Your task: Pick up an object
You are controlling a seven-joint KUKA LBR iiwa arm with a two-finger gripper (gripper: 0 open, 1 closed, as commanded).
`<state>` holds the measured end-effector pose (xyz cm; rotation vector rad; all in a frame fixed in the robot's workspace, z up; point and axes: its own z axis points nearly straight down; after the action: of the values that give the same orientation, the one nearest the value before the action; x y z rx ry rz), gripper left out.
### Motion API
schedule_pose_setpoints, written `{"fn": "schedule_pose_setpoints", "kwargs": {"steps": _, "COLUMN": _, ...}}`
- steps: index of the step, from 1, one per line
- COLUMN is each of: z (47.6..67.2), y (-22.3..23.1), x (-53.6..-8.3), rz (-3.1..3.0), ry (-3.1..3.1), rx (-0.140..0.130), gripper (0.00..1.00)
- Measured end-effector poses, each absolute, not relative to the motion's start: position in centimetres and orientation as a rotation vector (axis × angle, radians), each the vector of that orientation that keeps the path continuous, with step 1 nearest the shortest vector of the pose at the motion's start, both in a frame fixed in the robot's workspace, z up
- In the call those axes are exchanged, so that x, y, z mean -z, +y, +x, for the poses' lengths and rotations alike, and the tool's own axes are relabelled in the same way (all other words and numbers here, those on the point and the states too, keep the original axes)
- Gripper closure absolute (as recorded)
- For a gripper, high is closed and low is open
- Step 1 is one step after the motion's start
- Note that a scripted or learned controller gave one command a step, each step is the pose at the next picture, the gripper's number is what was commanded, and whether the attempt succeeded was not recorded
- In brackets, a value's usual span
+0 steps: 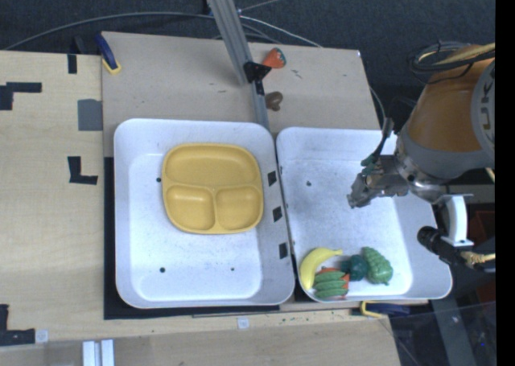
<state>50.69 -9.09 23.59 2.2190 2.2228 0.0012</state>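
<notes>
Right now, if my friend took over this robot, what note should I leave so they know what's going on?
Gripper: over the right bin, above bare floor, nothing seen between its fingers.
Things: banana, a red and green piece and a green leafy toy huddle at the right bin's near edge. Yellow divided plate lies in the left bin.
Done: nothing picked up yet.
Left: go to a toy, grab it, lift it.

Gripper (pixel 360 193) fingers too small and dark to read, right of centre. Arm (pixel 451 127) cut off by right frame edge. Toy pile (pixel 348 269) at lower right: dark teal piece between carrot and broccoli unidentifiable. Grey pole (pixel 228 18) cropped by the top edge.
</notes>
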Motion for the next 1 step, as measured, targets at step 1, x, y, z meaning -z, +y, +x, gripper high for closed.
{"fn": "schedule_pose_setpoints", "kwargs": {"steps": 1, "z": 52.06, "y": -4.25, "x": -23.78, "rz": 2.216, "ry": 2.23, "rx": -0.001, "gripper": 1.0}}
